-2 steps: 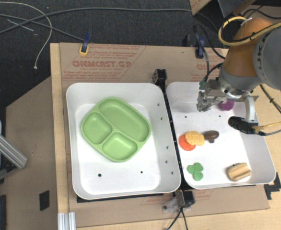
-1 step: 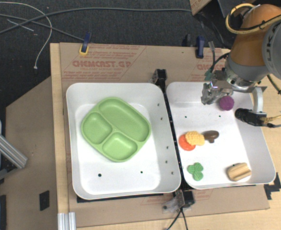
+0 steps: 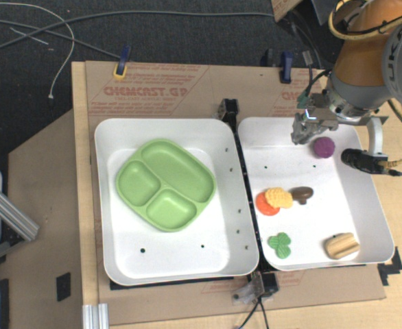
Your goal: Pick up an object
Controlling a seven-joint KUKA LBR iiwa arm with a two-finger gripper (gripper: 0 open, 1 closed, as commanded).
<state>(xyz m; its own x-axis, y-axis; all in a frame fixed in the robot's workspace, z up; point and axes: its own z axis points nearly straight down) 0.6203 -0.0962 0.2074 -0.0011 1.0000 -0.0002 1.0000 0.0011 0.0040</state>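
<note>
In the right bin (image 3: 365, 204) lie a purple ball-like toy (image 3: 323, 147) at the back, an orange and yellow toy (image 3: 274, 200) and a brown mushroom-like piece (image 3: 302, 195) in the middle, a green leafy toy (image 3: 280, 245) at the front and a tan bread-like piece (image 3: 341, 245) at the front right. My gripper (image 3: 302, 133) hangs over the back of this bin, just left of the purple toy. Nothing shows between its fingers.
The left bin (image 3: 119, 252) holds a green divided plate (image 3: 164, 183). A black divider clamp (image 3: 228, 108) sits at the back between the bins. Blue clamps (image 3: 123, 60) hold the cardboard base. Cables run over the dark floor at the upper left.
</note>
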